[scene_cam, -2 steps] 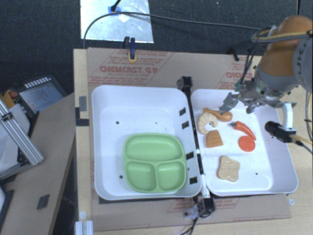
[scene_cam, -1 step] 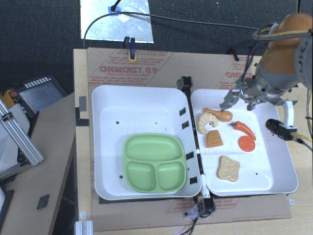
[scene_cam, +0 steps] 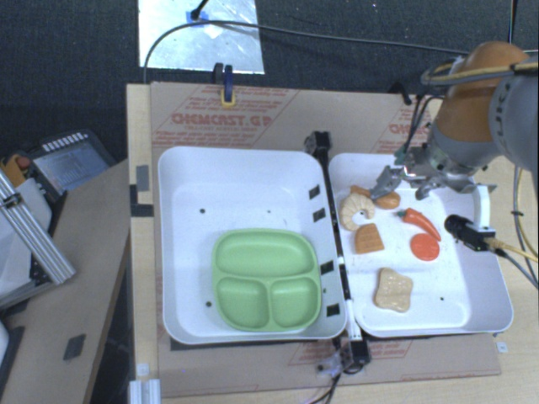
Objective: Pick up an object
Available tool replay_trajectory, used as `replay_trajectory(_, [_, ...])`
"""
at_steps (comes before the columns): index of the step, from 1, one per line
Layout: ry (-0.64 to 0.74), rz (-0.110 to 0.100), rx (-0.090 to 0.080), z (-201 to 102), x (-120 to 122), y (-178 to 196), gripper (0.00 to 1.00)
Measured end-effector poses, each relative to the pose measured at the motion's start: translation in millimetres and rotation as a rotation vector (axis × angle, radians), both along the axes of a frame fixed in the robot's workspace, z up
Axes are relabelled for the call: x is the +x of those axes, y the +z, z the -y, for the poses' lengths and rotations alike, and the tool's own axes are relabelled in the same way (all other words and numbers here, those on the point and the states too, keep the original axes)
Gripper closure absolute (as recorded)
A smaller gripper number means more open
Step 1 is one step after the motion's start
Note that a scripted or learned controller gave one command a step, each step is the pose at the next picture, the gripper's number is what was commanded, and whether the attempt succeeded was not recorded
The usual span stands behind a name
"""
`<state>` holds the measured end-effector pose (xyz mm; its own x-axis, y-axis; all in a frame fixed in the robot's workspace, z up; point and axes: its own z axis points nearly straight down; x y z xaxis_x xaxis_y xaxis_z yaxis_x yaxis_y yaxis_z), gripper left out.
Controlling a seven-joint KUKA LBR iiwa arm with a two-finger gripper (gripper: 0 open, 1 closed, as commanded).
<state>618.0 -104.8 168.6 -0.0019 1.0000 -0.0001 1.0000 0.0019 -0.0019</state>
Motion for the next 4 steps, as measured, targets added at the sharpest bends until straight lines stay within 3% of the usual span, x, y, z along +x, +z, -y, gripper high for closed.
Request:
replay_trajectory(2, [0.0,0.0,0.0,6.0,5.9,-85.7,0.0])
replay_trajectory(3, [-0.001,0.006,-0.001,6.4,7.6,-72.5,1.0])
replay_trajectory(4, [-0.002,0.007,-0.001,8.0,4.0,-27.5,1.0])
